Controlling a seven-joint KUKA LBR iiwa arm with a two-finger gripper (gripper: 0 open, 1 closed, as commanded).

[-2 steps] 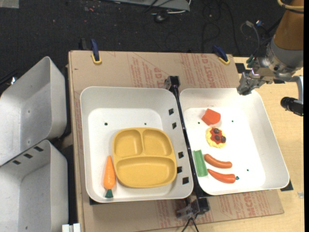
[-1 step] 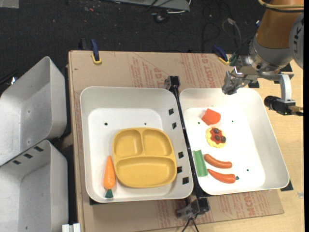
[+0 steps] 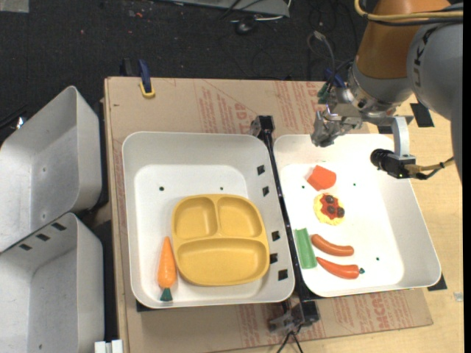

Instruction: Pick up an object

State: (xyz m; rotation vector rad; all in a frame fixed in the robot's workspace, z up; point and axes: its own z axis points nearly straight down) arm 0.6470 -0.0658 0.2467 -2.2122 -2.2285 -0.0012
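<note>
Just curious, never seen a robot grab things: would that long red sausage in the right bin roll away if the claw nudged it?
Probably, sideways. The red sausage looks round and smooth, lying flat on the right bin floor. It seems like rigid toy food, likely light and a bit slippery.

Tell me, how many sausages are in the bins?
2. Both lie in the right bin, near its front edge: one sausage sits just behind the redder sausage. None looks hidden.

A brown board [image 3: 213, 101] tops the bench at centre frame; dark floor [image 3: 66, 43] fills the top, with cables [image 3: 250, 13] (tangled) at upper centre.
</note>
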